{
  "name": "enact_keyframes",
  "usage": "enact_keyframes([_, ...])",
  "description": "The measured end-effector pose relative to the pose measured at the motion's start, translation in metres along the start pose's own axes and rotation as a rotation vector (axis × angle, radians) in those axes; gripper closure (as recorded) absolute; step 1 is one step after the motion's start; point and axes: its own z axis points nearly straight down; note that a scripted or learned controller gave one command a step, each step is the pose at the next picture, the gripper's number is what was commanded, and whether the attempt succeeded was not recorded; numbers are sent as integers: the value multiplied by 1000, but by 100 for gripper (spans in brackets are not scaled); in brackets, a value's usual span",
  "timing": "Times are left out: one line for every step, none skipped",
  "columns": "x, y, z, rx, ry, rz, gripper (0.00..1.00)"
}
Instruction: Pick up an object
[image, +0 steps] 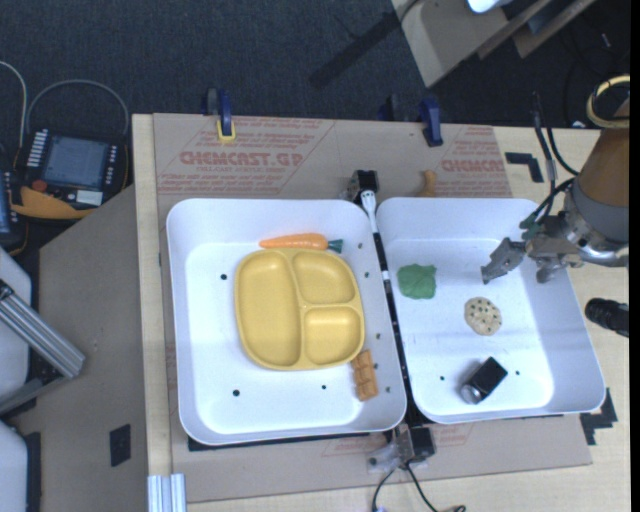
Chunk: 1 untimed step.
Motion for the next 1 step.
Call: enact_keyframes([1,3,-8,-14,-3,-4,0])
